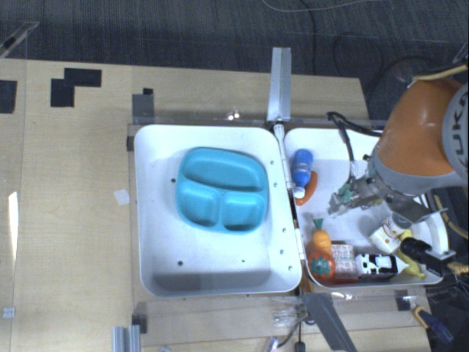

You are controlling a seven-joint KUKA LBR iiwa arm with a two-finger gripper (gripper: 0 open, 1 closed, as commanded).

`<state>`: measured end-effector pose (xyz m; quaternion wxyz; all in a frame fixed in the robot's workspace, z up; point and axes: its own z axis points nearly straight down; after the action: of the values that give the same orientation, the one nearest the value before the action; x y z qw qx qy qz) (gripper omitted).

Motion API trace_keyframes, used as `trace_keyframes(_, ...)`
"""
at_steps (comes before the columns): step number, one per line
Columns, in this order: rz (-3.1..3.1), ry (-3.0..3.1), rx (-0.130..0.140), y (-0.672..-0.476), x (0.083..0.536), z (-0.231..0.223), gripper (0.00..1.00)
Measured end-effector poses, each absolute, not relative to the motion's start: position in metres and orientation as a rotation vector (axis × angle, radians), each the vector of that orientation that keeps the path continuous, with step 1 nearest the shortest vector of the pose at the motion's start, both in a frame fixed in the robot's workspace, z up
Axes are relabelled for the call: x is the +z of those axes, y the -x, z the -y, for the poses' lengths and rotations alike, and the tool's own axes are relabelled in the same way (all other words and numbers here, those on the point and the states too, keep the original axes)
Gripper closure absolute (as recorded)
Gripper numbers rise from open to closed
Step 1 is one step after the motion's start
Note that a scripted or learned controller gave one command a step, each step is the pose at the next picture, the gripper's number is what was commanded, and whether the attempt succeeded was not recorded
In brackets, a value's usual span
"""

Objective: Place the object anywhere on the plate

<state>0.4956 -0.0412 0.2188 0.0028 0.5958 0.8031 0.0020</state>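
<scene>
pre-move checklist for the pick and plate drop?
1. Plate in left bin, compartments bare: ok.
2. Gripper over right bin, above bare floor, not over any item: not ok.
3. Something held in the gripper: cannot tell.
4. Pick targets apart: not ok; bottle lies along the divider, the carrot, box and other items are crowded at the near edge.
5. Path to plate across the divider: ok, low rim.

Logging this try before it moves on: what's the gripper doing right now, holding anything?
Gripper: over the right bin, near the blue bottle; cannot be told whether it is open, closed or holding anything.
</scene>
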Motion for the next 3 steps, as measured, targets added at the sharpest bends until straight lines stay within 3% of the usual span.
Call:
trace_keyframes(1, -2.688, -1.618, 0.005, -0.561, 0.224, -0.072, 1.0)
trace_keyframes(2, -2.833, -1.343, 0.006, -0.633, 0.234, -0.116, 1.0)
trace_keyframes(3, -2.834, -1.342, 0.006, -0.632, 0.234, -0.116, 0.0)
